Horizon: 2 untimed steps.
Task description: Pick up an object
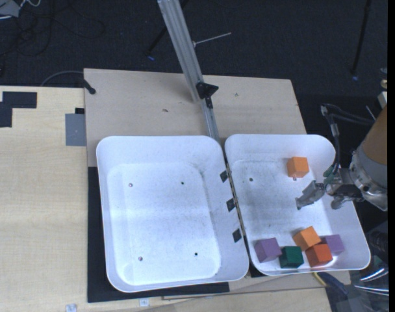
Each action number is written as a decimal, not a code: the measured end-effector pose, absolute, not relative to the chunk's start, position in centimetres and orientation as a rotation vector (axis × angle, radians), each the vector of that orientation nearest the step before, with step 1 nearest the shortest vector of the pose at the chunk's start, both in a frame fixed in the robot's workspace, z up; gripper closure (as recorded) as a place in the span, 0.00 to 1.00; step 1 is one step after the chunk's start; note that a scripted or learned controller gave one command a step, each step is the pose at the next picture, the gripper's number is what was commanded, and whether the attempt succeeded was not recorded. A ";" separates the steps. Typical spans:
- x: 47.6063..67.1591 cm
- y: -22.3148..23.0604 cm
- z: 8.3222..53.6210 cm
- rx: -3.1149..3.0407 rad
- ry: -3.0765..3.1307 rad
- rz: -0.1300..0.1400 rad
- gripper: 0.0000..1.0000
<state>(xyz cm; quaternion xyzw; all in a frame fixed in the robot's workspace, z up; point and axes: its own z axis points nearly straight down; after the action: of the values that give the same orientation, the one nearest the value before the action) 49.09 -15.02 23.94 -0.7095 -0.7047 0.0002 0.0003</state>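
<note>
Although the task names no particular object, the right bin (275,149) offers several small blocks, and the tool (322,195) hangs over its right-hand part with nothing between its fingers. The fingers stand apart, one (307,195) reaching toward the bin's middle and the other (342,199) near the right rim, a fairly wide spread. The nearest candidate looks to be the lone orange cube (298,167), which sits alone toward the far side of the bin, just beyond the tool and a little to its left in the view. The others crowd the near right corner: a purple block (267,248), a dark green block (291,257), an orange block (307,236), a red-orange block (319,254) and a small lilac block (334,243), several of them touching. All appear to be matte, hard-edged cubes with no clear long axis, so any approach angle should serve. The bin is smooth white plastic with rounded corners; the left bin (113,174) lies beside it on the pale wooden worktop (35,194).
</note>
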 end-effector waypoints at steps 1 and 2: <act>50.7 -10.8 28.0 -2.216 -2.227 -0.003 0.00; 53.7 -16.5 18.2 -2.220 -2.213 0.009 0.00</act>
<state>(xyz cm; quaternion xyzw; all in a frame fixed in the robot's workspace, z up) 53.65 -16.46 18.18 -0.7082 -0.7060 0.0030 0.0036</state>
